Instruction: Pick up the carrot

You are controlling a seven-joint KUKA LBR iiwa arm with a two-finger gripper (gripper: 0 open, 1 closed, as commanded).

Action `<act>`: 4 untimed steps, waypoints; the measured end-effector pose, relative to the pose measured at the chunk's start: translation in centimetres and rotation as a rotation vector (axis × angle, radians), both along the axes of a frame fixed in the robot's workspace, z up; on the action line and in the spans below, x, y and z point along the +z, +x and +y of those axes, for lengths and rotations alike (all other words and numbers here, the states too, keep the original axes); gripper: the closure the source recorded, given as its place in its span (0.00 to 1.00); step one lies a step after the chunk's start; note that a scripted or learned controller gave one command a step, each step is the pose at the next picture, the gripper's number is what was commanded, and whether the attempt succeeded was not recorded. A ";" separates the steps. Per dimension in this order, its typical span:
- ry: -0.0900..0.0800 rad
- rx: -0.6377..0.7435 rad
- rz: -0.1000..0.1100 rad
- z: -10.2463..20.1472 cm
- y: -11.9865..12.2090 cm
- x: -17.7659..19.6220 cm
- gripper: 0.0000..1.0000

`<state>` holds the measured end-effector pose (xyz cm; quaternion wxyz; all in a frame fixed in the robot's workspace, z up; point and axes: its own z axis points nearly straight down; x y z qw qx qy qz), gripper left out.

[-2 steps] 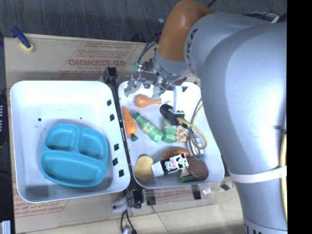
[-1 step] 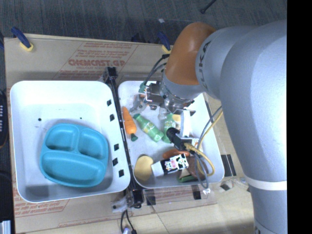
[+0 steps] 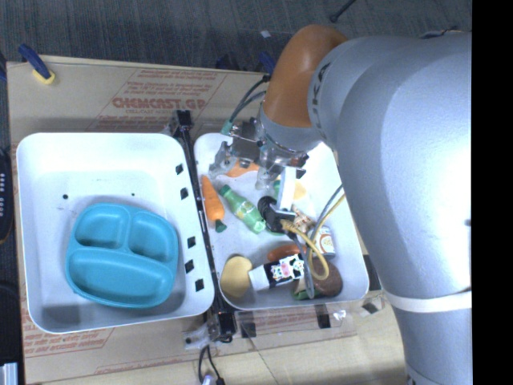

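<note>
Currently the carrot [image 3: 212, 201] lies along the left wall of the right bin [image 3: 350, 239], beside a green bottle [image 3: 241, 208]. Just above it hang the jaws [image 3: 240, 165], whose state I cannot tell. Left bin [image 3: 40, 175] holds a blue tray [image 3: 122, 255].

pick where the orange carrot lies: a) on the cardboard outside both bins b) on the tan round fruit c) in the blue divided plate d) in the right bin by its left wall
d: the slim orange carrot rests on the floor of the right white bin, against its left wall beside a green plastic bottle, while the blue divided plate sits in the left white bin.
</note>
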<state>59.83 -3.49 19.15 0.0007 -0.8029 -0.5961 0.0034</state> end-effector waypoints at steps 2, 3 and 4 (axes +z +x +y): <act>0.000 0.000 0.000 0.0 0.0 0.0 0.00; 0.003 0.040 0.003 -2.1 -4.3 0.0 0.00; 0.002 0.051 0.002 1.0 -2.9 0.0 0.00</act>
